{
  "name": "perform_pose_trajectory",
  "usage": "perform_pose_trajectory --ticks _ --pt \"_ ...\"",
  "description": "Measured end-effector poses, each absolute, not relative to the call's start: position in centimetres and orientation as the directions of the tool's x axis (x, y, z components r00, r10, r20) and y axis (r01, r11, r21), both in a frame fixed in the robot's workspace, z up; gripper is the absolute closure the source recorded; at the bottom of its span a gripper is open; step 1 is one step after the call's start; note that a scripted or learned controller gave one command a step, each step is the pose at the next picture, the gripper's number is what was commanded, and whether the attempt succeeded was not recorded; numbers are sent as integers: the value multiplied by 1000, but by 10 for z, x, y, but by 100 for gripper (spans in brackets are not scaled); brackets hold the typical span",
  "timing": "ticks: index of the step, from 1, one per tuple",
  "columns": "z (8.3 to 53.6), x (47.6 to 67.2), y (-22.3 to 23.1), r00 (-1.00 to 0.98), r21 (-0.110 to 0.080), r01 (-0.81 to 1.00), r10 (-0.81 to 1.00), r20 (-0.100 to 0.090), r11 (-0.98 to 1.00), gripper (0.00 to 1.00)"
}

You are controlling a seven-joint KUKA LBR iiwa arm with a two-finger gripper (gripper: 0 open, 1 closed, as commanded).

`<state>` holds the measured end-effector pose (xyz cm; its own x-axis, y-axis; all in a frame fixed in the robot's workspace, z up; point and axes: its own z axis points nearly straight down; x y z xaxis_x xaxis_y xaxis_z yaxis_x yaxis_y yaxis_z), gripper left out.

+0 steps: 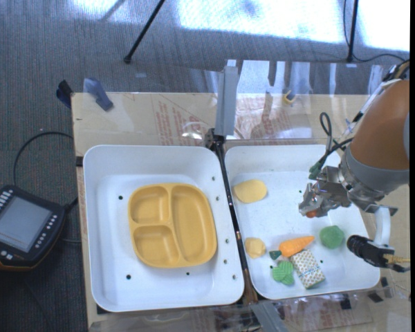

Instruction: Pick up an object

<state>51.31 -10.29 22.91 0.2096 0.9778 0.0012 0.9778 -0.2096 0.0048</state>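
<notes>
Tool [312,206] poised over the toy food; its finger state cannot be told.
Just below it, the small orange plastic carrot [297,245] looks light, stiff, slippery: grip mid-body.

No text, label, brand or number can be read anywhere. The table [159,116] carries faint reddish printed marks on its brown surface, behind the two bins and away from the fingers, but they are too blurred to make out. The small patterned box [308,268] below the fingers shows no legible lettering.
</notes>
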Motion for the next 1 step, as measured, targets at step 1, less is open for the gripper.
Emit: perform_pose_trajectory --ticks 1 --pt "251 630 -50 368 -4 930 930 -1 -368 100"
